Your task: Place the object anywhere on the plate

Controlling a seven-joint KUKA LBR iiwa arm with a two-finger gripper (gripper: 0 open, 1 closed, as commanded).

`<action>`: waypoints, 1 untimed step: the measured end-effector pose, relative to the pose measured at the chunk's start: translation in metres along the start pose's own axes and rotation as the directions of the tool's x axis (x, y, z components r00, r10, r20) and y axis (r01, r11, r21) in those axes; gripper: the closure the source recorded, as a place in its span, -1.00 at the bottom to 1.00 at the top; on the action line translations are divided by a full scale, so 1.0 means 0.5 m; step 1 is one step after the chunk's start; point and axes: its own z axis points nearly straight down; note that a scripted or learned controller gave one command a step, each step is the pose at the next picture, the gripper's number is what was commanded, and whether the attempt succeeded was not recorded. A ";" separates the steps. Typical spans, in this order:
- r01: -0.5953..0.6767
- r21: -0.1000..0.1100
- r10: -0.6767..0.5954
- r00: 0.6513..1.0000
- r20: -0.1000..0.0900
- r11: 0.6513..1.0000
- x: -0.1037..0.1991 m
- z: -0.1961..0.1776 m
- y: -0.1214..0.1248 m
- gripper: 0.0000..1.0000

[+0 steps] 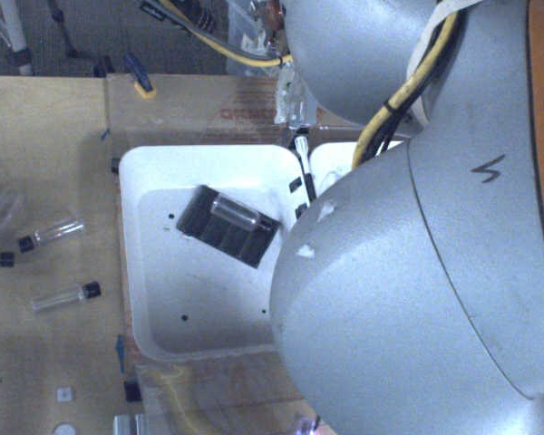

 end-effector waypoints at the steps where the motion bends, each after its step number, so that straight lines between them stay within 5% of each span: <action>1: -0.003 -0.001 0.003 1.000 -0.002 1.000 0.001 -0.019 0.003 1.00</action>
